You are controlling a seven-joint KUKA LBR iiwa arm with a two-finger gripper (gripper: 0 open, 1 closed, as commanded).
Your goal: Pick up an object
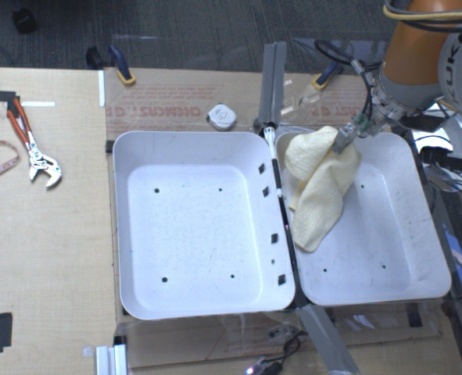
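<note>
Basically you're mid-pick: the gripper (346, 141) sits at the far edge of the right bin (418, 280), right on the top of the cream towel (318, 190), and the cloth bunches up to it there. Fingers look closed on a fold of the towel, so count it as gripped, though the pinch itself is small in this view. Most of the towel hangs down and drapes toward the near left of that bin, against the divider, so judge the lift as barely begun; raising it clear is left. Left bin (137, 233) has no objects you need. Writing: mirrored red print on the cardboard (180, 109) beyond the left bin, too reversed and faint to read for sure. Wrench (34, 153) lies on the bench far left, no legible label
</note>
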